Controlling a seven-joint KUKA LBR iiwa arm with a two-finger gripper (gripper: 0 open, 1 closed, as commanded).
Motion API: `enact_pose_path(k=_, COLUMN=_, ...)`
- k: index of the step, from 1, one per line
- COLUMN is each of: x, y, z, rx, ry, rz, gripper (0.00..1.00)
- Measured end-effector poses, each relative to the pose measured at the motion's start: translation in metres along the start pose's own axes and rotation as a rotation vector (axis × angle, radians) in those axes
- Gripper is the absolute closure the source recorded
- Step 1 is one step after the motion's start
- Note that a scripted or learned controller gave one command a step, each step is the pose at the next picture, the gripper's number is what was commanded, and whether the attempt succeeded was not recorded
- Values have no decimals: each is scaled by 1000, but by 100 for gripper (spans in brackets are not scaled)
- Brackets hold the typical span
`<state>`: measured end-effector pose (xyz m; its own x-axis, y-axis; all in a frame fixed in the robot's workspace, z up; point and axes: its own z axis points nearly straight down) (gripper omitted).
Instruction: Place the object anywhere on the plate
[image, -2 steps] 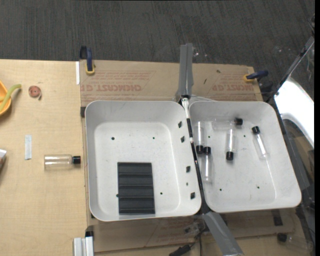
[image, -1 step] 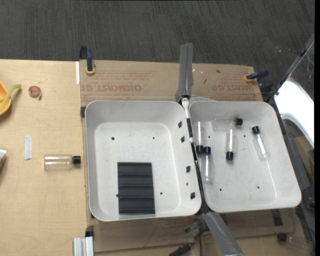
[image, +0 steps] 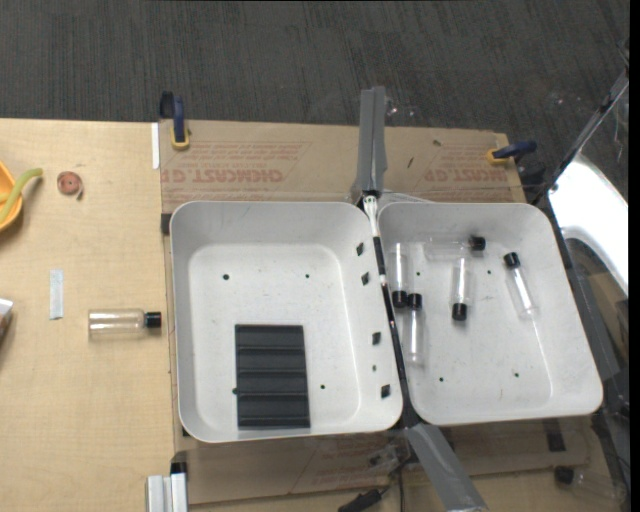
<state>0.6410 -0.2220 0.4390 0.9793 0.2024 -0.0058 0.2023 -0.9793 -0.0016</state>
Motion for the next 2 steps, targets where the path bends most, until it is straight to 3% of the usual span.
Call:
enact_pose_path(k=1, x=-72, y=-14, z=-1, rx=0, ry=1, rz=5, gripper=0)
enact_pose_path(k=2, x=25, y=-65, z=0, rx=-1, ry=1, rz=-62, gripper=0)
